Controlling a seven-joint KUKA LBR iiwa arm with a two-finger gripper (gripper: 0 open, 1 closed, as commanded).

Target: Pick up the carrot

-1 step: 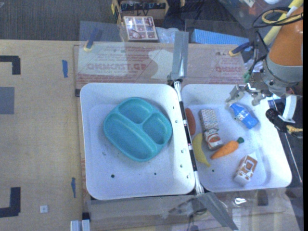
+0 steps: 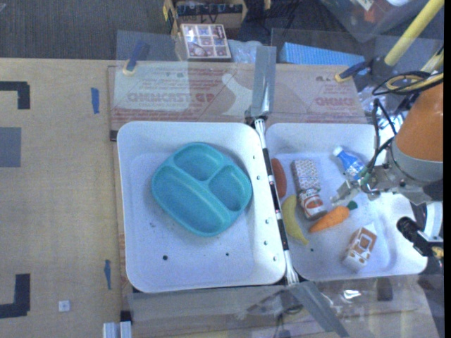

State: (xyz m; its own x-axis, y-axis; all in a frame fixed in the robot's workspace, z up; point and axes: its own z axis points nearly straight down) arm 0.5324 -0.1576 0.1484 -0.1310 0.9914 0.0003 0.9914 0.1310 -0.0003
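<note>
Nearest the camera in the rt white bin [image 2: 405, 263]: a small white-and-orange carton [image 2: 360, 247] at 5 o'clock. Just past it the orange tapered toy carrot [image 2: 330, 219] lies tilted, bin centre, yellow banana [image 2: 294, 220] at its 9 o'clock. Prob. light, stiff, slick plastic; best pinched across the thick middle. The two-finger gripper [image 2: 358, 186] hovers at carrot's 1 o'clock, holding nothing; opening can't be told. Teal divided plate [image 2: 202, 188] sits in lft bin.
</note>
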